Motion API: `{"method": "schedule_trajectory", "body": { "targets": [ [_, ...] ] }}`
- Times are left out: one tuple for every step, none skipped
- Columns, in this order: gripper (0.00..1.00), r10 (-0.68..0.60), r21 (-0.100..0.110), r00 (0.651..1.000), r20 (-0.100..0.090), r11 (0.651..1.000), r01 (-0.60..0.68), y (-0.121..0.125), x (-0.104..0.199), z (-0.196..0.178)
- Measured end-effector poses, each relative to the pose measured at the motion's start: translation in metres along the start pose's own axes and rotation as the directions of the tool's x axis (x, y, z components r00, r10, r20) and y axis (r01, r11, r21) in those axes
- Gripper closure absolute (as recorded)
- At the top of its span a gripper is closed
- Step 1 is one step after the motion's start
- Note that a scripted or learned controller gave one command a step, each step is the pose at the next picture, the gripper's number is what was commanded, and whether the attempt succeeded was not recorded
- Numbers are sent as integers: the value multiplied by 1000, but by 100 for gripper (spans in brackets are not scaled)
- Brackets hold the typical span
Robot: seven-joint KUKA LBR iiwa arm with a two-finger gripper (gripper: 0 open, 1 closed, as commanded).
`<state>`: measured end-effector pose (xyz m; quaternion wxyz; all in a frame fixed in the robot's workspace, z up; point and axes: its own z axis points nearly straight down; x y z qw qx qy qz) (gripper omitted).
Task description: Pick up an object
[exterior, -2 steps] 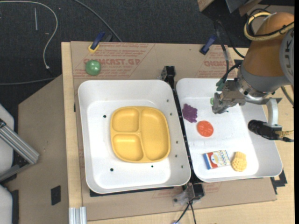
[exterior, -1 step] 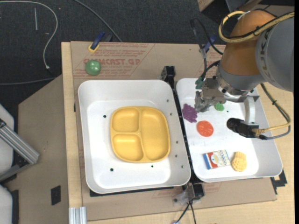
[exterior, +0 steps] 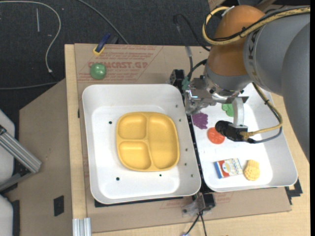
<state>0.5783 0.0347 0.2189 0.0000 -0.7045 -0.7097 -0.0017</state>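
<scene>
Two white bins sit side by side on the bench (exterior: 128, 65).

Camera view:
- **Left bin (exterior: 98, 132):** one yellow divided plate (exterior: 147, 141), centred.
- **Right bin (exterior: 280, 166):** purple grapes (exterior: 200, 119) at 10 o'clock. A red fruit (exterior: 215, 136) lies just beside them toward 4 o'clock. A green piece (exterior: 228, 107) is partly hidden by the arm. A small carton (exterior: 227, 167) and a yellow toy (exterior: 251, 170) lie at 6 o'clock.
- **Arm:** its pincer (exterior: 203, 100) hangs over the grapes, near the dividing walls. Whether it is clenched or released cannot be told.
- **Risk:** this close to the wall, a descent may strike the rim or nudge the grapes aside and close on nothing.
</scene>
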Motion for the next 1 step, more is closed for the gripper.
{"method": "schedule_trajectory", "body": {
  "targets": [
    [100,4,1,1000,2,1000,-4,13,50,8]
  ]
}}
